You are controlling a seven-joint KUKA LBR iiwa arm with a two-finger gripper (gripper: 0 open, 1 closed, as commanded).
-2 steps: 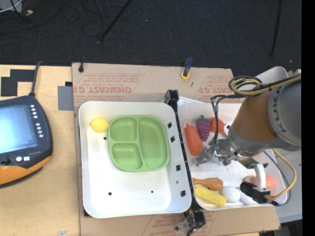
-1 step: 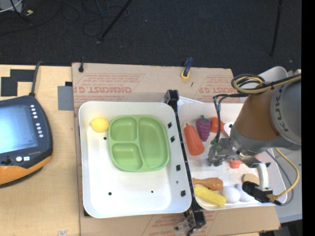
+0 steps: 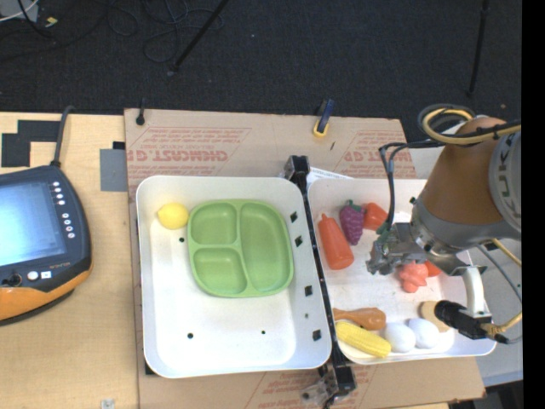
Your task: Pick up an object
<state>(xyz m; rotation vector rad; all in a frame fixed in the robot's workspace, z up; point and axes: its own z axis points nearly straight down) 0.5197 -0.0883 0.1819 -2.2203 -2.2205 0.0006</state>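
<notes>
- Camera view, landmark: green divided plate [image 3: 239, 248], lying in the left bin [image 3: 162, 331]. Every place below is given from this plate.
- Lemon [image 3: 172, 216]: just beside the plate's upper left corner, in the same bin.
- Right bin [image 3: 336, 183]: beyond the plate's right edge; holds all the candidate items.
- Orange bottle [image 3: 335, 241]: nearest item to the plate's right, lying lengthwise.
- Purple grapes [image 3: 352, 221]: further right, beside the bottle's top, touching a small red-orange piece [image 3: 374, 216].
- Pink toy [image 3: 415, 275]: well right of the plate, level with its lower half.
- Corn cob [image 3: 364, 340], brown piece [image 3: 364, 318], white eggs [image 3: 415, 336]: below and right of the plate, clustered at the bin's near edge.
- Gripper [image 3: 387, 256]: low in the right bin, between bottle and pink toy, pink toy just beside it. Whether it is released or clenched cannot be told; nothing can be seen grasped.
- Step in hand, as judged: settling on one item. Advice: choose a piece with free space around it, centre it squarely between the jaws, and avoid nudging neighbours. The pink toy looks closest; its lumpy form may slip.
</notes>
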